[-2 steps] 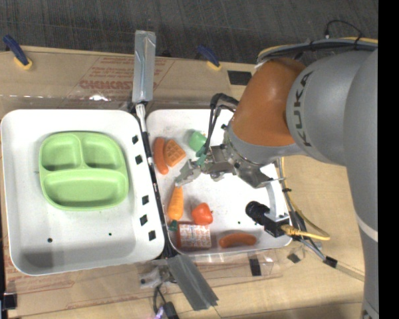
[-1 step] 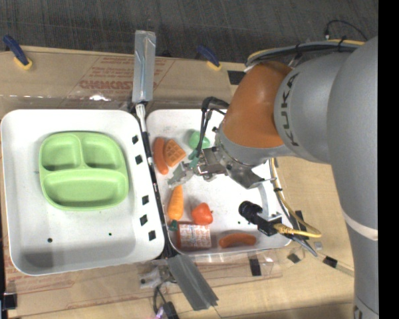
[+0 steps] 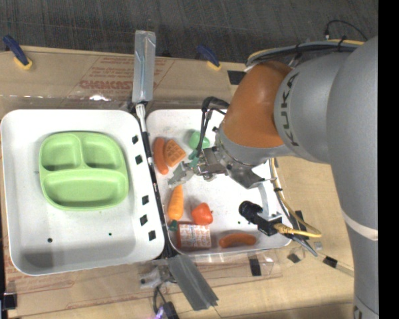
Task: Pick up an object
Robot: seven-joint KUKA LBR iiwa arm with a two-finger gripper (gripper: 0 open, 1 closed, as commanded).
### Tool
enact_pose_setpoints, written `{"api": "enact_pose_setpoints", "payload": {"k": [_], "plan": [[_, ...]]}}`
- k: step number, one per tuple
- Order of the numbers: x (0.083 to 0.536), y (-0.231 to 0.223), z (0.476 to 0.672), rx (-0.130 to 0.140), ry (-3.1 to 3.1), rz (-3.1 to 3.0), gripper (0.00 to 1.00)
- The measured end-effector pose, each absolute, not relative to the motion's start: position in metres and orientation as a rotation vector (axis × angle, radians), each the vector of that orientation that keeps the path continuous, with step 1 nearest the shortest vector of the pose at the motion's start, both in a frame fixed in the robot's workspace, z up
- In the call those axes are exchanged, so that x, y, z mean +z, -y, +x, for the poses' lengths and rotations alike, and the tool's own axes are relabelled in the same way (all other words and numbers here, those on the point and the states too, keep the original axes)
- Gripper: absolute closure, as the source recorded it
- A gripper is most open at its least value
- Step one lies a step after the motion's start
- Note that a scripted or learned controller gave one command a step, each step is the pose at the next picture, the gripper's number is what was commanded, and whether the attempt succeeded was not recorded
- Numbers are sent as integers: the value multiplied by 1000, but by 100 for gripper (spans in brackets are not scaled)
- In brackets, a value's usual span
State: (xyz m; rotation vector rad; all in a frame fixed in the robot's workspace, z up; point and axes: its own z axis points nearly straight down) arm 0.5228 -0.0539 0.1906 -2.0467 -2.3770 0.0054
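Arm reaches in from the right, wrist low over the right bin (image 3: 161,121). Claw (image 3: 185,171) sits in the middle-left of that bin, between the orange wedge-shaped piece (image 3: 167,154) on its far side and the carrot (image 3: 176,203) on its near side. Cannot tell whether the fingers are spread or pressed together; nothing visibly pinched between them.

Other candidates in the right bin: red pepper-like piece (image 3: 201,213) just right of the carrot, small can (image 3: 193,236) and sausage-like piece (image 3: 237,240) along the near wall, green item (image 3: 198,139) partly hidden at the wrist. Left bin (image 3: 13,198) holds a green divided plate (image 3: 84,170).

Judgement: approach/descent step, grasp not yet secured. Next move calls for settling on one target (wedge or carrot nearest), centring over it, closing, then lifting clear of the bin wall.
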Motion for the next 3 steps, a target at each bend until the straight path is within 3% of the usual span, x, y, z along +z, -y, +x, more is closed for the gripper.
{"api": "enact_pose_setpoints", "payload": {"k": [1,2,3], "plan": [[91,95,540,1,2445,-1971,0],[100,95,540,4,2448,-1963,100],[222,49,536,0,2327,-2109,100]]}}
